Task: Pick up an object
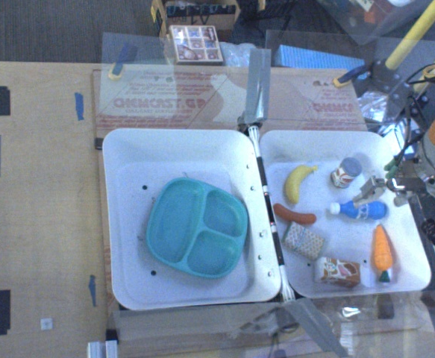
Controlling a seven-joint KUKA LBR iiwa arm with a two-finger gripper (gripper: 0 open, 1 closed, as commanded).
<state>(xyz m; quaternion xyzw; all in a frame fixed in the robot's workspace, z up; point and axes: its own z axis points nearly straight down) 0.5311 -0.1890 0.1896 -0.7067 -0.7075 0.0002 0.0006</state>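
The left bin held a teal divided plate. The right bin held a banana, sausage, carrot, can and blue bottle; the gripper hung just above that bottle, jaws' state unclear.

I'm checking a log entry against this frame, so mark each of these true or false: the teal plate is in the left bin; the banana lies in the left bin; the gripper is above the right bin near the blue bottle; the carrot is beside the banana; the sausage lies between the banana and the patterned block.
1. The teal divided plate lies in the left bin. True.
2. The banana lies in the left bin. False: it is in the right bin.
3. The gripper is above the right bin, near the blue bottle. True.
4. The carrot is beside the banana. False: it lies near the right bin's right edge, far across from the banana.
5. The sausage lies between the banana and the patterned block. True.
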